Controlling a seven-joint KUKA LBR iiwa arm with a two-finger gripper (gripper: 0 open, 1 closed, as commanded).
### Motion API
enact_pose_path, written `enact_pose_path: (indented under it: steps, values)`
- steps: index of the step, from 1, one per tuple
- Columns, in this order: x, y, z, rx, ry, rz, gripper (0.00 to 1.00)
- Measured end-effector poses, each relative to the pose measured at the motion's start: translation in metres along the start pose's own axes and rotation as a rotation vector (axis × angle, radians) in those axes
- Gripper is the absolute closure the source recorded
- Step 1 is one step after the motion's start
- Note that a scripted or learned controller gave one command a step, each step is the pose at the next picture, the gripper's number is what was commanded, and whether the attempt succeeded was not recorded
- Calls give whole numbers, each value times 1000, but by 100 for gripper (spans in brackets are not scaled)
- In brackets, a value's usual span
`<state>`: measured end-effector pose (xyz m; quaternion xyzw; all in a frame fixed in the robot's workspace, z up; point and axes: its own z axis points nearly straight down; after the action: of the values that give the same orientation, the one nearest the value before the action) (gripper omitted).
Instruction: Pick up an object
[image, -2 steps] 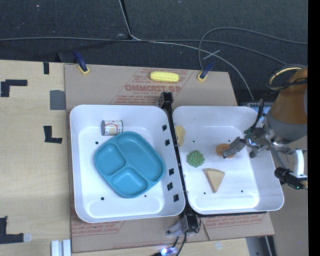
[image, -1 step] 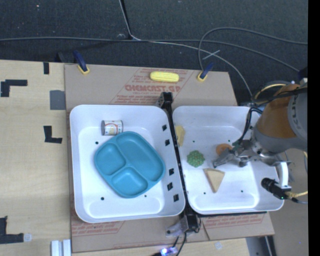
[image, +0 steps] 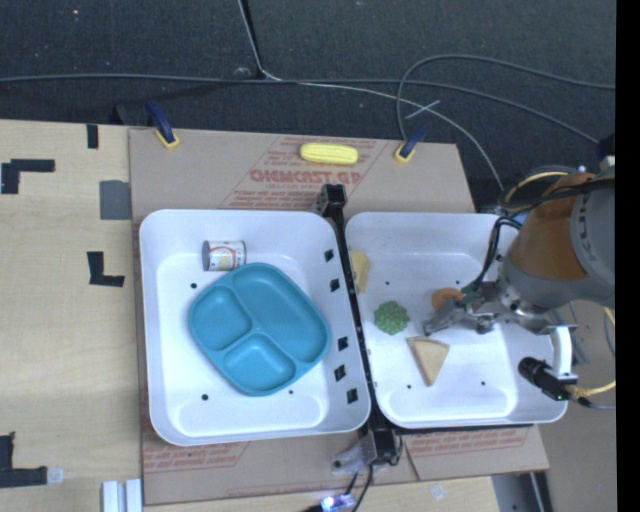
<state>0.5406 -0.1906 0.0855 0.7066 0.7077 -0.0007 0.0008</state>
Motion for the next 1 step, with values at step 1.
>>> enact_pose_path:
  steps: [1]
  values:
    - [-1,1,-11,-4,-3,0,100]
